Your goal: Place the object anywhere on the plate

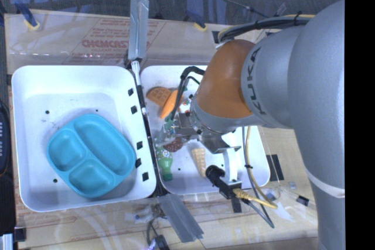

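Note:
A light blue plate (91, 154) with three compartments lies in the left bin (35, 85), with nothing on it. In the right bin (176, 184) lie several small toy foods: an orange carrot (168, 103) on a tan bread piece (157, 93), a green bottle (164, 165), a brown item (173, 141) and a tan cone (199, 158). My arm (234, 88) hangs over the right bin, its orange band above the toys. The gripper reaches down among the toys near the bin's left wall, hidden by the wrist.
A grey divider post (138, 26) stands between the two bins at the back. Cables and a yellow-tipped connector (249, 196) trail by the right bin's front edge. The cardboard bench (76, 38) surrounds the bins.

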Robot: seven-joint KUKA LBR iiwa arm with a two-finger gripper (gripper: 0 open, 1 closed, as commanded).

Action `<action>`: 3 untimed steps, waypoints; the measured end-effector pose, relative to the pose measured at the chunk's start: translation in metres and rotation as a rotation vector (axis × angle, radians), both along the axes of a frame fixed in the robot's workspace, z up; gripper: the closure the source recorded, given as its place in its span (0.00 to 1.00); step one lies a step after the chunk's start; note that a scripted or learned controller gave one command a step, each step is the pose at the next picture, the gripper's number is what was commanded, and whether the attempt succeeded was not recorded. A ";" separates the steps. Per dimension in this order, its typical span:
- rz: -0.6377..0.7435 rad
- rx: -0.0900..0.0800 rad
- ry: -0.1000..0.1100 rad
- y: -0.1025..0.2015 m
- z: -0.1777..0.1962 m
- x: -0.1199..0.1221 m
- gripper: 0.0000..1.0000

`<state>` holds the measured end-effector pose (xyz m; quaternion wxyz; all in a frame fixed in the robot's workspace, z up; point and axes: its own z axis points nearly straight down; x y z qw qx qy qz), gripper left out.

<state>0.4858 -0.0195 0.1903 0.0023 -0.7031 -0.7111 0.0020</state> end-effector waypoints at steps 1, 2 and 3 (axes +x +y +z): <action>0.008 0.001 -0.002 0.114 0.000 -0.011 1.00; -0.002 -0.002 0.002 0.117 -0.021 -0.011 1.00; -0.003 -0.002 0.000 0.117 -0.020 -0.010 0.00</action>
